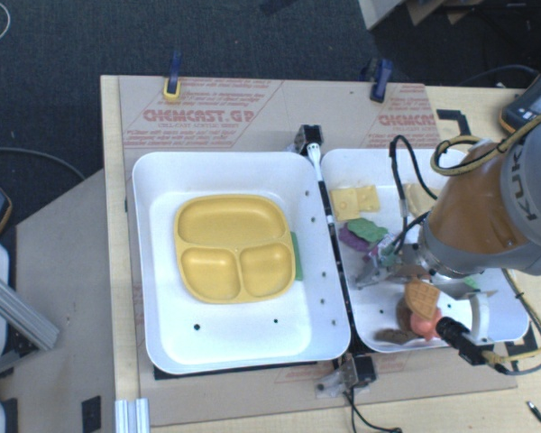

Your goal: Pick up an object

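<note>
At the right of the frame the arm (pixel 514 215) is seen as rounded grey casing with a broad orange band (pixel 469 210), and part of dark lettering is shown on the grey shell. Black cables (pixel 406 165) are looped beside the orange section.

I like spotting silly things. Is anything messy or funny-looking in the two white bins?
A little. In the left bin, something green pokes out from under the yellow plate on its right side. In the right bin, toy food sits in a jumble beside the arm. Nothing looks broken or spilled.
</note>
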Controlling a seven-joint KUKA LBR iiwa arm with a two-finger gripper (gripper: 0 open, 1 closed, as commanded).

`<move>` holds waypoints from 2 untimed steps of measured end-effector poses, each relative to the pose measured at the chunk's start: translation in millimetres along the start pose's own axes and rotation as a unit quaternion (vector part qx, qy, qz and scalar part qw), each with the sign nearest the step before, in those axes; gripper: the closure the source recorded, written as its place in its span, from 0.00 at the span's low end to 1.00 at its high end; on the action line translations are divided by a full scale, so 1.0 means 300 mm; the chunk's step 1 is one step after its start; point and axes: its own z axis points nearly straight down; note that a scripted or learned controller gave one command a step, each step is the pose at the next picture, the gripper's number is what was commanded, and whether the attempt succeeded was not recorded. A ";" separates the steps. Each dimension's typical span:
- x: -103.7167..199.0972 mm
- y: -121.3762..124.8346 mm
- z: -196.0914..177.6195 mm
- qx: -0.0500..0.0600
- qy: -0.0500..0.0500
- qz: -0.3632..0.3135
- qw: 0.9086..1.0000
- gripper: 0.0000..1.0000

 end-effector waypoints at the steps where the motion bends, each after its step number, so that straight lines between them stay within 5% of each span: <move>1: -0.011 -0.022 -0.016 0.008 -0.003 0.001 1.000 1.00; 2: -0.031 -0.013 -0.220 0.005 -0.005 0.000 1.000 1.00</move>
